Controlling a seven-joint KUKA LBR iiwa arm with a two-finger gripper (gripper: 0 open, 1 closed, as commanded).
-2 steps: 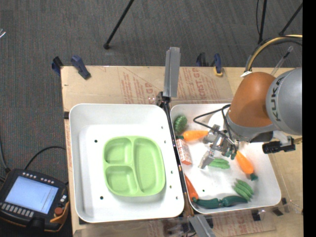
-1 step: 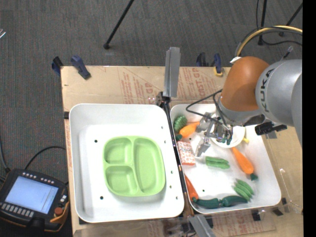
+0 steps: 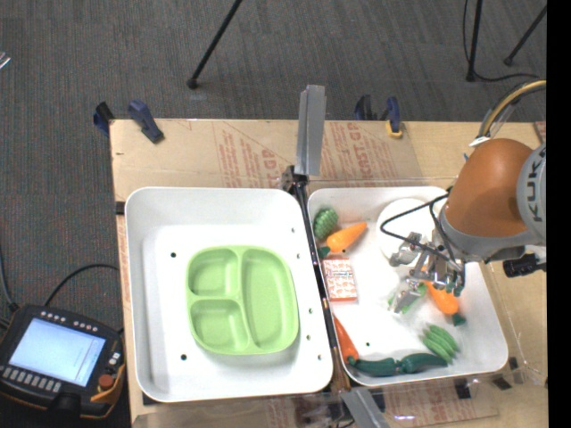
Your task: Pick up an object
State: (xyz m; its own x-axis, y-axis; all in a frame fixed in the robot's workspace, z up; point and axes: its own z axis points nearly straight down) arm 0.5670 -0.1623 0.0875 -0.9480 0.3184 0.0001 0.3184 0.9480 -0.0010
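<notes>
Nearest the lens, at the lower left, a teach pendant (image 3: 58,357) lies beside the table (image 3: 214,150), apart from the work. On the table sit two white bins: the left bin (image 3: 143,239) carries a green divided plate (image 3: 242,300), and the right bin (image 3: 495,328) holds the toys. Among them are a carrot (image 3: 346,236) by a green ribbed piece (image 3: 325,220) near the divider, a small printed card (image 3: 340,281), a second carrot (image 3: 345,339) at the bin's left wall, a long dark green pod (image 3: 397,364) along the front, and a lighter green bundle (image 3: 441,340).

Low over the right bin, the hand (image 3: 419,283) hangs just beside a small orange carrot (image 3: 444,299); whether its fingers are spread or closed I cannot tell, and nothing shows clearly between them.

That small carrot seems the likeliest target. To do it well, I judge the hand should centre over the carrot's body, straddle its narrow width, descend nearly to the bin floor, close firmly, then lift straight, clear of the green bundle.
</notes>
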